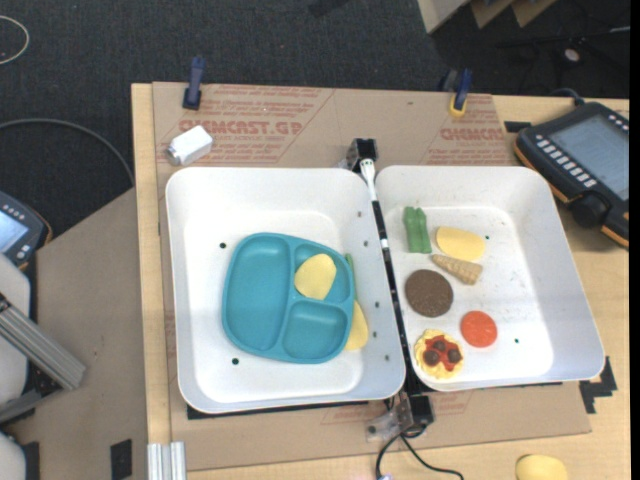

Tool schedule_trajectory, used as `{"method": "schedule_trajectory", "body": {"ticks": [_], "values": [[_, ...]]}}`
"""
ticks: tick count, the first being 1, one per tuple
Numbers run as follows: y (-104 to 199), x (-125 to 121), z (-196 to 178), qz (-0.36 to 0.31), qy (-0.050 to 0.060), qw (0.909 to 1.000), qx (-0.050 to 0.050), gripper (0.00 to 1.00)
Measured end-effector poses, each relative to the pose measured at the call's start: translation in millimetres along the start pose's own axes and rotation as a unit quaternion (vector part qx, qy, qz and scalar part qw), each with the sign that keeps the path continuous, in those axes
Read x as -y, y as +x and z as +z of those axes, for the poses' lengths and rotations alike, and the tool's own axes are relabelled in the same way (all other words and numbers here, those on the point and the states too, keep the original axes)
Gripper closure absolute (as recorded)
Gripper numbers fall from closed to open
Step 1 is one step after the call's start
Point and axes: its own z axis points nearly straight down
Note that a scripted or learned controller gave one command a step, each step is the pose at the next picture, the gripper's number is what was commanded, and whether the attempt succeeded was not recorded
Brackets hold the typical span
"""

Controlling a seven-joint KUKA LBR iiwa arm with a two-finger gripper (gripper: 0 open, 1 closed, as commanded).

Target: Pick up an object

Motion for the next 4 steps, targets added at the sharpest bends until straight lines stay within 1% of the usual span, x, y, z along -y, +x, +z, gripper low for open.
{"method": "schedule_trajectory", "body": {"ticks": [1,2,3,4], "values": [[8,-1,31,-0.001,-0.001,1.0000,0.000,1.00],[0,-1,96,0.000,0.001,1.0000,0.000,1.00],[55,-2,42,-0.004,-0.007,1.0000,0.002,1.00],[-2,1,169,0.002,0.004,1.0000,-0.001,1.00]]}}
